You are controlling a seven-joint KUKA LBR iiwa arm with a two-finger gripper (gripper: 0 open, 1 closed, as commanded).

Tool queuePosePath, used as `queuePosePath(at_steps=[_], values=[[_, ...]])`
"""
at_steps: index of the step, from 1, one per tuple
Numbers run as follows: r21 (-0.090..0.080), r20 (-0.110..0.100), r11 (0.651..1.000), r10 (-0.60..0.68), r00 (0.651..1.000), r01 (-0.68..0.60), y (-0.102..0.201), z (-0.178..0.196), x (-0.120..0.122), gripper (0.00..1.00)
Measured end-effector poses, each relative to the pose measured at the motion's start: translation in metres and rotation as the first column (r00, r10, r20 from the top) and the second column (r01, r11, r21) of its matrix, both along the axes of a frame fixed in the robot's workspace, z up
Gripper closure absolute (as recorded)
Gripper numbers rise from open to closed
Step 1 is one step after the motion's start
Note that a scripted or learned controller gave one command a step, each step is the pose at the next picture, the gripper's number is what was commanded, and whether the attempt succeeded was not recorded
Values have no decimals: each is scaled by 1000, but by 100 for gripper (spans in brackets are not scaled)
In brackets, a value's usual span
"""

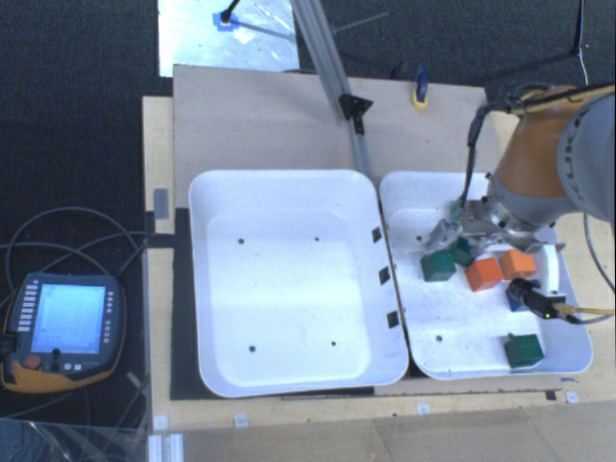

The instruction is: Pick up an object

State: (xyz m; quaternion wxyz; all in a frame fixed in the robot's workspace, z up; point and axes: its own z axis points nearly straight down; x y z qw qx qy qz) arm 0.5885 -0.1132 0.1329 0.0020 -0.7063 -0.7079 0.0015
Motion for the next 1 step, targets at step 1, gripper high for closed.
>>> queuePosePath(at_steps=[1], values=[[-7, 28, 1000, 1, 1000, -1, -2, -16, 7, 0]])
